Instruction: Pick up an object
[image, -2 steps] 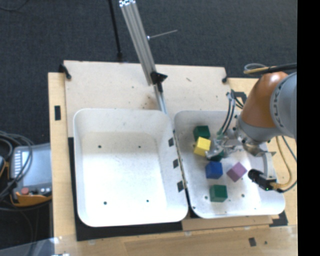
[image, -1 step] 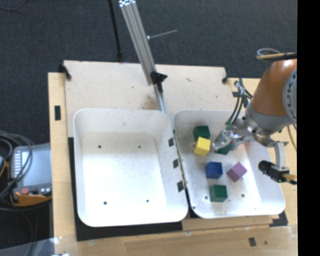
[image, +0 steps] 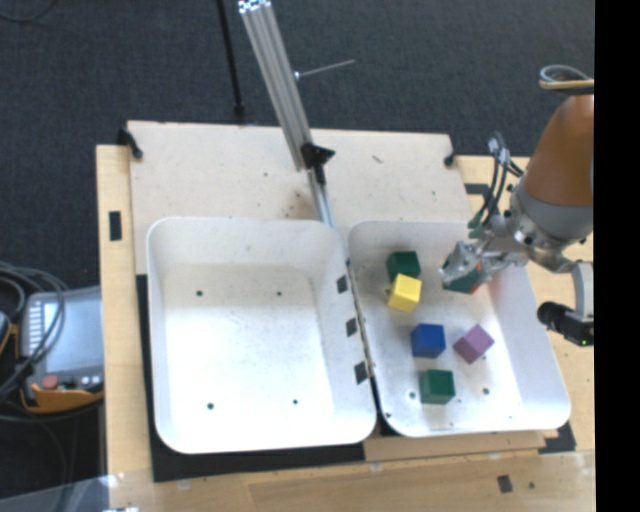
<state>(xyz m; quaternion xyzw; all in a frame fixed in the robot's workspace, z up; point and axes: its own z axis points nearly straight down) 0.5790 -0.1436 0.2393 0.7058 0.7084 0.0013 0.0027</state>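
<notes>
The right bin (image: 530, 395) holds several small blocks. A dark green block (image: 403, 264) touches a yellow block (image: 405, 293) near the bin's middle. Closer to the front lie a blue block (image: 428, 339), a purple block (image: 473, 343) and a green block (image: 436, 385). My gripper (image: 463, 268) hangs low over the right bin's back right part, right of the dark green and yellow blocks. A dark teal shape (image: 461, 284) with a bit of red (image: 489, 286) beside it sits right under the gripper; whether it is held is unclear.
The left bin (image: 170, 300) stands beside the right one, their rims meeting at the middle. A slanted metal rail (image: 285, 95) rises from behind the bins. The arm's orange band (image: 562, 140) and grey wrist stand over the right bin's far right edge.
</notes>
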